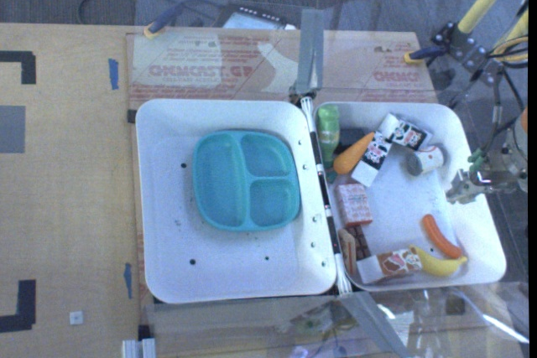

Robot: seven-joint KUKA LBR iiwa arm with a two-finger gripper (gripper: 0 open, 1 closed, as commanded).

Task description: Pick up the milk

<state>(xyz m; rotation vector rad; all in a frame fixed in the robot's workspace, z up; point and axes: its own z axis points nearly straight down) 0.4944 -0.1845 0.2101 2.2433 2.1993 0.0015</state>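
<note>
Gripper (pixel 466 185) — grasp state cannot be told, at right bin's (pixel 495 251) edge. Milk carton (pixel 375 157) — well to its left, lying apart.

Two white bins (pixel 159 180), one teal plate (pixel 247 180), two cow-patterned cartons (pixel 375 157).

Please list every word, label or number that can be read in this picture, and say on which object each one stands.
"CHEMCAST": red print, mirrored, on the clear sheet behind the left bin; the letters after it are too blurred.
Red print on the sheet behind the right bin: too blurred to read.
Milk carton, pink box and snack packet: printing too small to read.
Teal plate: no text.
</note>
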